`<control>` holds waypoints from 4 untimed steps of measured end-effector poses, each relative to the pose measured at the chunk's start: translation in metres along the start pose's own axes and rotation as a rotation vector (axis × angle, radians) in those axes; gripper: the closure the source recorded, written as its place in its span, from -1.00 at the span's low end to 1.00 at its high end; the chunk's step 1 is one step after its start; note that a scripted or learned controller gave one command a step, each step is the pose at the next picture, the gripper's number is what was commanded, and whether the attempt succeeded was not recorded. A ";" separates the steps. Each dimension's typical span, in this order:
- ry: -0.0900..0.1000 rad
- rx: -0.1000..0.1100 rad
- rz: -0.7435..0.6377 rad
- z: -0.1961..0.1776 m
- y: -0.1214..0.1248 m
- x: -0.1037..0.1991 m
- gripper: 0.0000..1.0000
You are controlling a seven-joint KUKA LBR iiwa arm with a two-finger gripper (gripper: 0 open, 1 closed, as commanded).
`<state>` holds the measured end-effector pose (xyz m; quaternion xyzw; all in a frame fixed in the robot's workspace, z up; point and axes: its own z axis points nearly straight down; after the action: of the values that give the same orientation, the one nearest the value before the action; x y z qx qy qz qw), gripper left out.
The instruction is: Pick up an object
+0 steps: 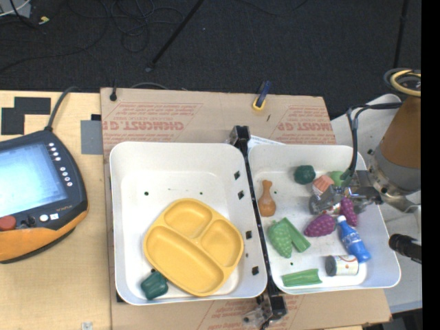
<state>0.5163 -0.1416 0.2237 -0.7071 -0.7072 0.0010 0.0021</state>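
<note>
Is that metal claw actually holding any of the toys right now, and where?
Cannot be told: the gripper sits low among the purple plastic grapes, its hold unclear.

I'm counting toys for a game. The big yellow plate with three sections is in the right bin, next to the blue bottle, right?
Not quite. The camera view shows the yellow plate in the left bin. The blue bottle lies in the right bin.
</note>
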 end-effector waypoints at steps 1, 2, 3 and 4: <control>0.004 0.013 0.000 0.132 -0.031 0.000 -1.00; -0.005 -0.009 -0.002 0.134 0.040 0.026 -1.00; -0.027 -0.025 0.019 0.131 0.009 0.036 -1.00; 0.000 -0.010 -0.003 0.031 -0.013 0.100 -1.00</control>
<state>0.5033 -0.0412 0.1932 -0.7059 -0.7083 -0.0026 -0.0012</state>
